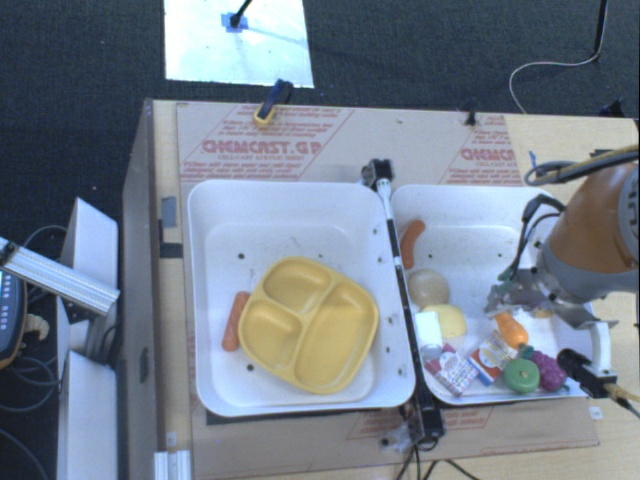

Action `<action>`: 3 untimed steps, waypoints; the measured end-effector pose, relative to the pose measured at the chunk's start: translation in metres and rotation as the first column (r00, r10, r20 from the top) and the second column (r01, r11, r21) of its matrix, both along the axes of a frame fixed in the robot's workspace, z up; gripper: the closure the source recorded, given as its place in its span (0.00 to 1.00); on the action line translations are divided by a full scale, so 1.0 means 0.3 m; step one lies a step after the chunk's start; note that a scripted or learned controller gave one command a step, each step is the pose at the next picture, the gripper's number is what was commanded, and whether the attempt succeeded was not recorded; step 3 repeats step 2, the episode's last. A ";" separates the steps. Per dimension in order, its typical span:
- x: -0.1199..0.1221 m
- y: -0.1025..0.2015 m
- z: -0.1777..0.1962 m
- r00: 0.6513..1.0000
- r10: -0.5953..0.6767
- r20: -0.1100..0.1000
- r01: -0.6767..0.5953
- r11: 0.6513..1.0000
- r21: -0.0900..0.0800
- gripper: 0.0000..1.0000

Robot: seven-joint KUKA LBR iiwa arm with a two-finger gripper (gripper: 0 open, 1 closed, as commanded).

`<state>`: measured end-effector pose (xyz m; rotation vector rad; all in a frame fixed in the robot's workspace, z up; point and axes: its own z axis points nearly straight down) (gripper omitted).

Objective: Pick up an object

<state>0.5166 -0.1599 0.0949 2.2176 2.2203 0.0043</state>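
Green round toy (521,375) lies nearest us, right bin (470,230) front corner. Gripper (512,306) hangs above orange piece (511,329); grip state we cannot tell. Clutter crowded: we expect nudging neighbours, missed grasp.

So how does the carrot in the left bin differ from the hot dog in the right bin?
The carrot is orange and lies beside the yellow plate; the hot dog is redder and lies alone near the divider, farther from the camera. Both are long, slim and lie nearly upright in the view.
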 end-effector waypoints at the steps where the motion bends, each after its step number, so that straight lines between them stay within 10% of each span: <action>1: -0.032 0.051 0.152 1.000 0.002 -0.002 -0.002 1.000 0.000 1.00; 2: 0.225 0.348 0.345 1.000 0.004 0.000 -0.004 1.000 0.002 1.00; 3: 0.225 0.348 0.345 1.000 0.004 0.000 -0.004 1.000 0.002 1.00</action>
